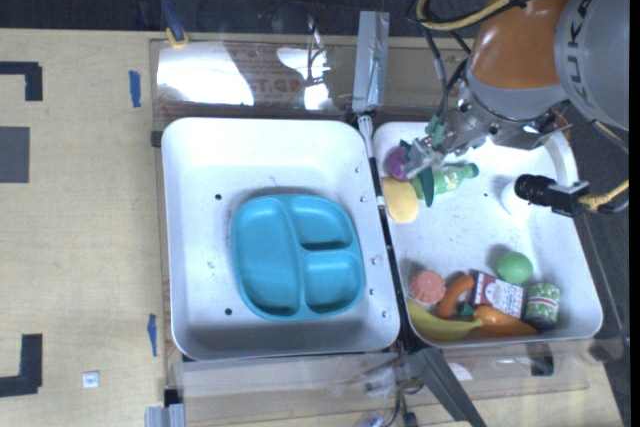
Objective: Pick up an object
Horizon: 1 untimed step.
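My gripper (430, 158) hangs low over the far left corner of the right bin (470, 235). Directly around it lie a purple toy (397, 162), a green bottle (452, 178) and a yellow lemon-like toy (402, 202). The purple toy and the bottle sit right against the gripper, but I cannot tell whether either one is held. The grey arm with its orange band (525, 15) reaches in from the upper right.
Along the right bin's near edge lie a banana (445, 325), a pink round toy (428, 286), carrots (458, 292), a red carton (497, 295), a green ball (514, 267) and a green can (543, 303). The left bin (190, 175) holds a blue divided plate (298, 255).
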{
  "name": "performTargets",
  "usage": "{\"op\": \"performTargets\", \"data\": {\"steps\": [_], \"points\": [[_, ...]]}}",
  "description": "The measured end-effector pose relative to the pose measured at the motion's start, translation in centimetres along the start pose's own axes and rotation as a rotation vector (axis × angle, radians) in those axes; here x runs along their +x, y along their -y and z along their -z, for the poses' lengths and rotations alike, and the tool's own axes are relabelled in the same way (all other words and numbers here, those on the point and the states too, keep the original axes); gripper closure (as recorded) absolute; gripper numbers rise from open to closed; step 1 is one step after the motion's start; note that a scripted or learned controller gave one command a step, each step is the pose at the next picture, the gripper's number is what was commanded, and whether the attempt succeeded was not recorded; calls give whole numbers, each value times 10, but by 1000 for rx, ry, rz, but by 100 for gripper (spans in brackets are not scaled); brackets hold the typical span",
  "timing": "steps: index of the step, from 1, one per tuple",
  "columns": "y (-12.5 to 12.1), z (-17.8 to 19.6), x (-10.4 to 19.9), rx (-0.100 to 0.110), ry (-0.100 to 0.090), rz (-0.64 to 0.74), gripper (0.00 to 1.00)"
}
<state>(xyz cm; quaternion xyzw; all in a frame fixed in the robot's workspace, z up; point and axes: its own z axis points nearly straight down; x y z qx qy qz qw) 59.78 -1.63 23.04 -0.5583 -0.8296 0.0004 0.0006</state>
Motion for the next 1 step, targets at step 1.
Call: {"op": "performTargets", "data": {"steps": [1], "points": [[15, -5, 28, 1, -1, -209, 100]]}}
